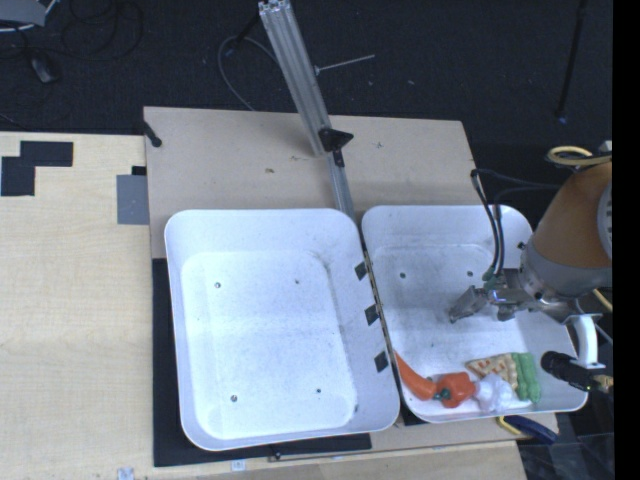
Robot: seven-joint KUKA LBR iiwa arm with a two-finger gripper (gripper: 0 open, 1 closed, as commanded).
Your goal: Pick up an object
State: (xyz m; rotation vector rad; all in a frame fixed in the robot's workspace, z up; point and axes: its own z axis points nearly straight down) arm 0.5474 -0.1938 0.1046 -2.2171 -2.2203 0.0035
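Low over the right shallow white bin (pixel 440 230), the pincer (pixel 462 311) hangs, its state unclear; an orange carrot-shaped toy (pixel 432 385) lies along the bin's near edge; beside it, a green ridged piece (pixel 526 376).

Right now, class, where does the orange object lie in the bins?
In the camera view, the orange object lies in the right bin, at its near edge by the divider, just left of the green and white items.
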